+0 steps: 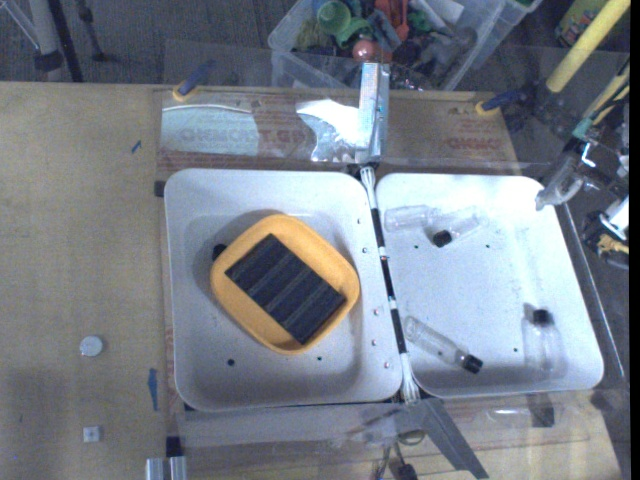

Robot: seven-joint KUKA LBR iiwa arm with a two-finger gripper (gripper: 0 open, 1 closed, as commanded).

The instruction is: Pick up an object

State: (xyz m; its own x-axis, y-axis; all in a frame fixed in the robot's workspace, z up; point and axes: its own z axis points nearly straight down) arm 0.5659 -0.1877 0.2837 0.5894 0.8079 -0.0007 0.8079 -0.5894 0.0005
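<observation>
A yellow-orange rounded square object with a dark ribbed panel (284, 283) lies in the left bin (190, 218). In the right bin (490, 278) lie three clear plastic tubes with black caps: one near the far left (425, 218), one at the near left (440, 346), one by the near right wall (541, 336). My gripper (562, 180) shows as grey metal parts at the view's right edge, above the right bin's far right corner, apart from all the objects.
A clear tub of mixed toys (400, 18) stands behind the bins. A cardboard strip with foil scraps (330, 128) runs along the bins' far side. A small round disc (91, 346) lies on the bench at left.
</observation>
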